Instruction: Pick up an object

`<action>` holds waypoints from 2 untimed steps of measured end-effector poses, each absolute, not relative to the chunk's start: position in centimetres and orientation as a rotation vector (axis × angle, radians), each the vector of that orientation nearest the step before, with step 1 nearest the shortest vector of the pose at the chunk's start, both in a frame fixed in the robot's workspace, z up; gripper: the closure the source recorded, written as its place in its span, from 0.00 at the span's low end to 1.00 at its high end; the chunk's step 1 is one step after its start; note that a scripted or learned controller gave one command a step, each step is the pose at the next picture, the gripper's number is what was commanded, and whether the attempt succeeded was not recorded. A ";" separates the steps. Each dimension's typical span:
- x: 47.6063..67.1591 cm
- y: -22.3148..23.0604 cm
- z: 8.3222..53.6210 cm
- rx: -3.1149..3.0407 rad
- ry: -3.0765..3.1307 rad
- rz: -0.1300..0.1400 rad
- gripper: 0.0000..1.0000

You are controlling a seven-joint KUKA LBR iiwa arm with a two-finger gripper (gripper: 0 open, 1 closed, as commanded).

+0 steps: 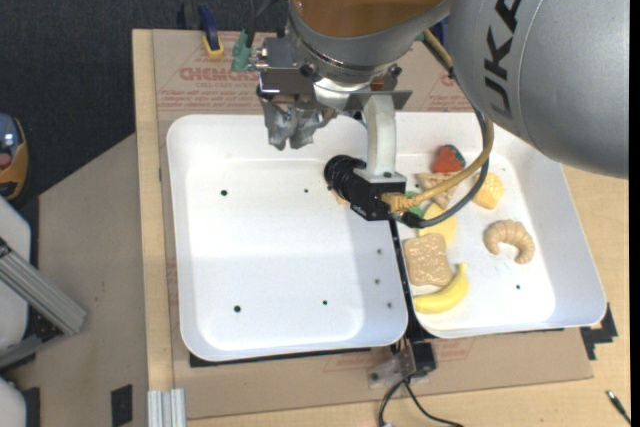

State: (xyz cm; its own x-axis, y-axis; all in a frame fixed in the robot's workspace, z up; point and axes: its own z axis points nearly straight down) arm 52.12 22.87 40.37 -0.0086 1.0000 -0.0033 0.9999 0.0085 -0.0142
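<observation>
The big grey arm [540,35] with its glossy orange band leans in over the bench, and its metal gripper [290,127] hangs just above the far edge of the left bin [200,295], near that bin's far right corner. The short grey fingers look drawn close together with nothing between them, though from here I can't tell for certain.

Both bins are shallow, smooth white plastic with rounded corners, sitting on a cardboard sheet [160,115]. The left one shows bare floor with a few small dark dots.

The toy food sits in the right bin [570,285], crowded toward its left wall. A curved yellow banana [445,293] lies near the front left corner, its long axis running from the front left up toward the right. Just behind it is a flat, rough tan cracker [428,257], roughly square. A ridged, pale-brown croissant [509,240] curls near the middle. A red strawberry [448,158] sits by the far edge, and a small yellow chunk [489,191] lies between it and the croissant.
</observation>
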 end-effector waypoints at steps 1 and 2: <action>49.7 22.4 35.2 -2.218 -2.219 0.014 1.00; 48.5 22.4 34.7 -2.218 -2.221 0.005 1.00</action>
State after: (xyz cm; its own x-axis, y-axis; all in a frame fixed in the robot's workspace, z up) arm 48.53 22.44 34.71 -0.0011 1.0000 -0.0007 1.0000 0.0011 -0.0043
